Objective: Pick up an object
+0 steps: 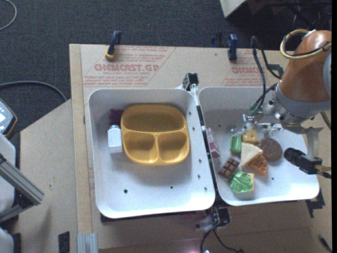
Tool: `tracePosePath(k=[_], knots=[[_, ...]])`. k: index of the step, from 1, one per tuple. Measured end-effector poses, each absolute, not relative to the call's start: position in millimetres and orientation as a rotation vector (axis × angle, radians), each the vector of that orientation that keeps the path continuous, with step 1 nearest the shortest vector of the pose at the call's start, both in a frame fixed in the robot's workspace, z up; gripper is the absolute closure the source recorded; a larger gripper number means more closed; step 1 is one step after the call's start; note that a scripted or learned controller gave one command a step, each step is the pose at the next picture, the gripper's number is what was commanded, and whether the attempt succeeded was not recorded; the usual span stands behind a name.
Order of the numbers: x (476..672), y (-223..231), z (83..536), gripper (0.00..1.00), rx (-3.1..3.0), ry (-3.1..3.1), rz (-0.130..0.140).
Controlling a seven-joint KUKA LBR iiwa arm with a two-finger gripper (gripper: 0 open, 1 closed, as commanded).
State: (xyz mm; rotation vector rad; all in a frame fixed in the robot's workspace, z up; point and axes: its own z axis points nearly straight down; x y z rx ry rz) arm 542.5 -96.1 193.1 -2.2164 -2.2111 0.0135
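My gripper (255, 124) hangs low over the back of the right bin (295, 191), reaching in from the right. Just in front of it lies a small yellow piece (251, 137) with a green piece (236, 143) to its left. Nearer the front are a wedge-shaped toy sandwich (253, 158), a round brown cookie (271, 148), a chocolate bar (229, 167) and a shiny green toy (241, 183). A pink item (212, 143) lies along the bin's left wall. Nothing shows as held.
The left bin (142, 194) holds a yellow divided plate (155, 133), a small white bottle (115, 139) and a dark purple item (116, 115) at the plate's left. The wall between the two bins runs close to the pink item.
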Motion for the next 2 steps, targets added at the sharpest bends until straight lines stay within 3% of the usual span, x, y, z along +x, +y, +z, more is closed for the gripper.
tracePosePath(k=[1,2], knots=[[545.7,-96.1,199.9,0.0,-2.221,-2.221,-0.001],[544.5,-106.0,148.2,0.0,-2.219,-2.214,0.006]])
